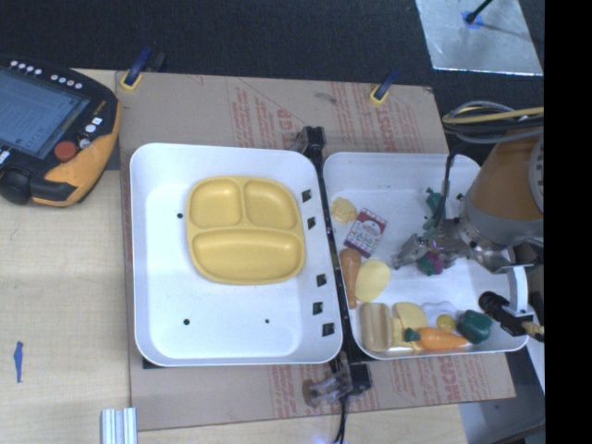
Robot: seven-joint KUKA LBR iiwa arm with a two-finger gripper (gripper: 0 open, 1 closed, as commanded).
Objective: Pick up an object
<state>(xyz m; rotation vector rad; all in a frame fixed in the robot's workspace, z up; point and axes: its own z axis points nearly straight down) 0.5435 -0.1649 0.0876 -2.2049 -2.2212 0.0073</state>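
Grey metal of the gripper sits low over the right bin, toward its right-hand middle, with the arm coming in from the right edge. Its parts blur together with what lies beneath, so whether it is parted or closed cannot be told, and nothing can be said to be held. Just below it, touching or very nearly so, lies a small purple-and-green toy; this looks like the nearest candidate, sitting a shade toward the near wall from the gripper's middle. It is too small and too covered to give a long axis. A green sprig lies just beyond the gripper, toward the far wall. Further left are a pink packet, with its long side running slantwise, and a pale yellow piece, both clear of the gripper. Along the near wall lie a tan block, a carrot lying across the view, and a dark green piece. The left bin holds a yellow tray, well apart. The pick likely turns on a small shift toward the near wall, straight over the toy.
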